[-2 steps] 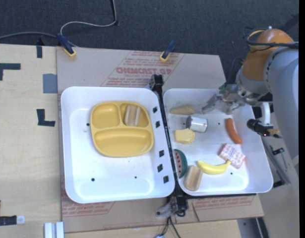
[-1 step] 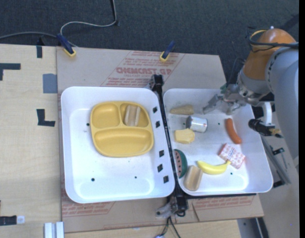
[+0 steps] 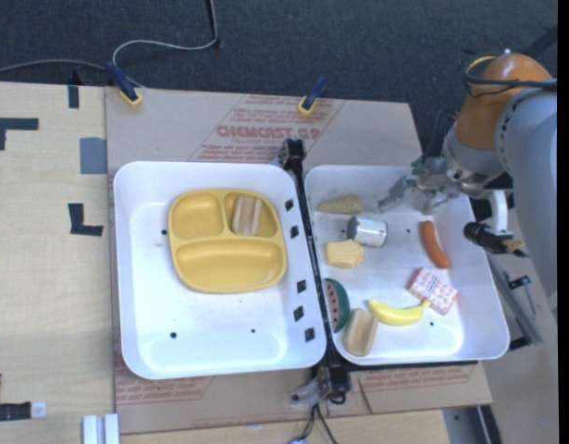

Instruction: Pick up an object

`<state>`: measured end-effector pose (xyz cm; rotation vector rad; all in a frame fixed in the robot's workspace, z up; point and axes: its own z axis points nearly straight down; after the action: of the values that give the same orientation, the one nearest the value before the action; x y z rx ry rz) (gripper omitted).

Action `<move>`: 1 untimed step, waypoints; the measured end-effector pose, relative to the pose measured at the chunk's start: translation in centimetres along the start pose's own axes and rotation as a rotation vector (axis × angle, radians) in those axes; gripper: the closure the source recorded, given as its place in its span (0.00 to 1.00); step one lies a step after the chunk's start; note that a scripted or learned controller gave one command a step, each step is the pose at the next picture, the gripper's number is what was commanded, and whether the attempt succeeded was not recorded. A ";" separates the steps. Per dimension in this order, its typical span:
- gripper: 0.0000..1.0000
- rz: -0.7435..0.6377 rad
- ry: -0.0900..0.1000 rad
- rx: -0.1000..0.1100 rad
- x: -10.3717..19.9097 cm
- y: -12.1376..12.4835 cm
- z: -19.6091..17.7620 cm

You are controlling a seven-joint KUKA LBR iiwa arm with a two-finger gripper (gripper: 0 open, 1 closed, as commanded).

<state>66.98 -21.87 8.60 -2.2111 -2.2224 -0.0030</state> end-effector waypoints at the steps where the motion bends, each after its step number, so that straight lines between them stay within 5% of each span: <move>1: 0.00 0.000 0.000 0.000 0.0 0.0 0.0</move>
<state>66.98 -21.87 8.60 -2.2113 -2.2222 -0.0028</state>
